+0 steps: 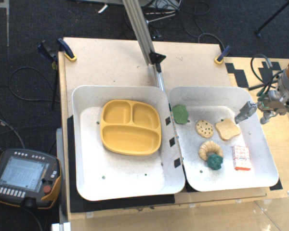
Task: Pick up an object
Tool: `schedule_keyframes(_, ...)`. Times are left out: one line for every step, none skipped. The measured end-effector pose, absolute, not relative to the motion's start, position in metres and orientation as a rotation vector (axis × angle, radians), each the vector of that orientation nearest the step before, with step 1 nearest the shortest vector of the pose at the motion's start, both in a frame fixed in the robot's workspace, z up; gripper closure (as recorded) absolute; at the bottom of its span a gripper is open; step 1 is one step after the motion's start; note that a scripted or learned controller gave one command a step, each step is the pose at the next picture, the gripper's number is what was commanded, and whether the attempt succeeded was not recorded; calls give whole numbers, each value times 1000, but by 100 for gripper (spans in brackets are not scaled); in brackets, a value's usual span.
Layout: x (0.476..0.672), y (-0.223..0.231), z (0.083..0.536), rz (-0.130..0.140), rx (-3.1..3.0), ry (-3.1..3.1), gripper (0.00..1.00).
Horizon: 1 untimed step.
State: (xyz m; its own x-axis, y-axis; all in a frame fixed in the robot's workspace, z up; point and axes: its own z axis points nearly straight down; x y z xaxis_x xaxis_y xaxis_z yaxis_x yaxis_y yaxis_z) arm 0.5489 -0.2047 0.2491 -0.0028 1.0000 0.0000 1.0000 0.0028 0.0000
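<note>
One yellow tray is parked in the left bin. Right of it, five snacks are counted: broccoli, cookie, pretzel, toast, box. Toast is found just left of the gripper, whose fingers are spread, nothing held.

Even overhead light, bright; white bins near blown out (mild glare). Soft shadows under yellow tray. Dark floor loses detail. Slight softness overall, low resolution.
</note>
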Motion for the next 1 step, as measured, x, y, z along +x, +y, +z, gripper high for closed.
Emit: schedule_keyframes(549, -205, 249, 0, 2218, 2224, 0)
